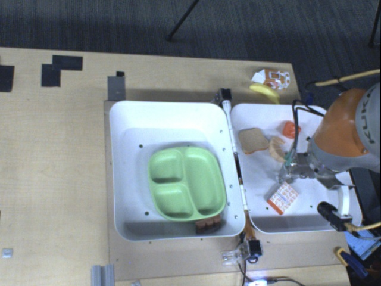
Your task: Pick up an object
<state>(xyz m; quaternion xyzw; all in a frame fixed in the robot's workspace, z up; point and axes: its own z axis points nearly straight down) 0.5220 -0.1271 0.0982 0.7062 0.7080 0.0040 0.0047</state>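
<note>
1. Tool (290, 170) sits low in the right bin (262, 219), just above the flat packet (282, 198); its grip can't be judged.
2. Risk: thin packet lies flush, so a pinch may skid off.
3. Brown pieces (262, 140) crowd the far side and could get nudged.

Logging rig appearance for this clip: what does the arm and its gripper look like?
A rounded grey arm with a broad orange band above the wrist. A thin black cable loops near the band. The gripper is small, dark grey metal.
</note>
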